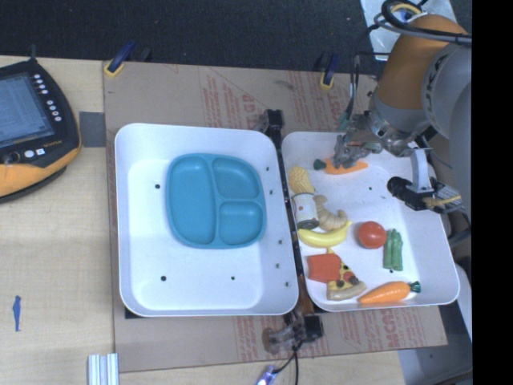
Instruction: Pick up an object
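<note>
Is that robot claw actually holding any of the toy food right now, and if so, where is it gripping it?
It cannot be told. The gripper is low at the far end of the right bin, right over a small orange piece.

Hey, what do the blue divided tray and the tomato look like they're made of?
The blue divided tray looks like moulded plastic: uniform matte colour, smooth rounded compartments. The tomato seems to be glossy plastic toy food, judging by its even red and small highlight, though rubber is possible.

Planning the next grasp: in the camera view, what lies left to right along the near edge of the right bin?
Red block → pizza slice → carrot.
</note>
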Robot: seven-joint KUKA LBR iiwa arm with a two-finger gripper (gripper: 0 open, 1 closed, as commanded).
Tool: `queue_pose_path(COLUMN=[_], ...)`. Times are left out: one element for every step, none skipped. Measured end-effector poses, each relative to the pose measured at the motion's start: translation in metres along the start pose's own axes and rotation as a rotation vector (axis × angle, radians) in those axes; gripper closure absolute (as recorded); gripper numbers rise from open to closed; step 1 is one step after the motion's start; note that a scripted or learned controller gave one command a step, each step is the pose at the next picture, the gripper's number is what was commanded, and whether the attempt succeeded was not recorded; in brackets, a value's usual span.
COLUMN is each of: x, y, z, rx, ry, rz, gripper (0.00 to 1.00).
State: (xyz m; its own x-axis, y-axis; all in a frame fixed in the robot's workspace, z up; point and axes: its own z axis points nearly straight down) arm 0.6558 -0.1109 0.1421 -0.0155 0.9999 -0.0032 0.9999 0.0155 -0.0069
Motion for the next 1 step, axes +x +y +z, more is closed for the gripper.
queue_pose_path(x=[0.0000], y=[-0.0001], z=[0.0002], rx=[0.001], ry=[0.000], rz=[0.000], gripper=[0.00])
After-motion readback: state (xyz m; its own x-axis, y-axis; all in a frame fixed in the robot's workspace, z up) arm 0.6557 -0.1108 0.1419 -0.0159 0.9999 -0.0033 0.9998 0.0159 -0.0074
